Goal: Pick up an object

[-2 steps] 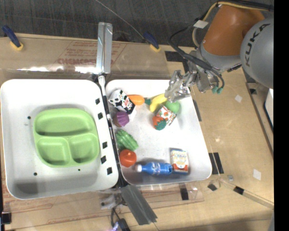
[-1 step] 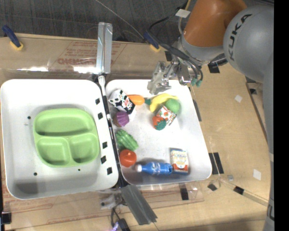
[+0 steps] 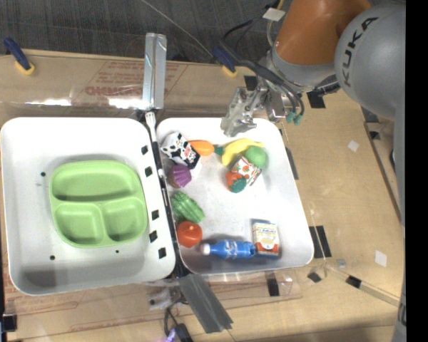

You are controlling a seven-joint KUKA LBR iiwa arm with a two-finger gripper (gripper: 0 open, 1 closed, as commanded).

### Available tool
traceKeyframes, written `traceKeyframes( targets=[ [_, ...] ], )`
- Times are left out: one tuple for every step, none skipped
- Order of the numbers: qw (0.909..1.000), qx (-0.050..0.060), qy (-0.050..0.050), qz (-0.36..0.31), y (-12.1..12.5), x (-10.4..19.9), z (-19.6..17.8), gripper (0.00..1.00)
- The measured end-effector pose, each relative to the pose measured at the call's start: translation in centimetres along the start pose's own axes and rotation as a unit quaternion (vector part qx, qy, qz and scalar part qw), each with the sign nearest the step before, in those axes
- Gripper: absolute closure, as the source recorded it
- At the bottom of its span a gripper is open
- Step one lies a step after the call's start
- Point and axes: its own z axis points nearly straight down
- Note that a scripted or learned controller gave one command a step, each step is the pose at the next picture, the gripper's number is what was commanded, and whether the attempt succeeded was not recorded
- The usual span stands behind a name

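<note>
Plastic, metal and board, seen from above

Both white bins (image 3: pixel 28 262) look smooth, glossy plastic; the green tray (image 3: pixel 96 204) is matt plastic. The bench (image 3: pixel 342 191) looks like matt brown board. The gripper (image 3: pixel 239 120) is bare shiny metal.

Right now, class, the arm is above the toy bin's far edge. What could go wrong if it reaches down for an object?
1. The banana lies against a green fruit and a small carton, so a grasp might catch two things or push them apart.
2. The gripper hangs close to the right bin's far rim, so it might strike the rim.
</note>
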Motion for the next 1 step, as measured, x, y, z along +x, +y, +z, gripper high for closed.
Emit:
traceKeyframes(
  targets=[
    [1.0, 0.001, -0.002, -0.002, 0.09, -0.13, -1.15, 1.0]
  ],
)
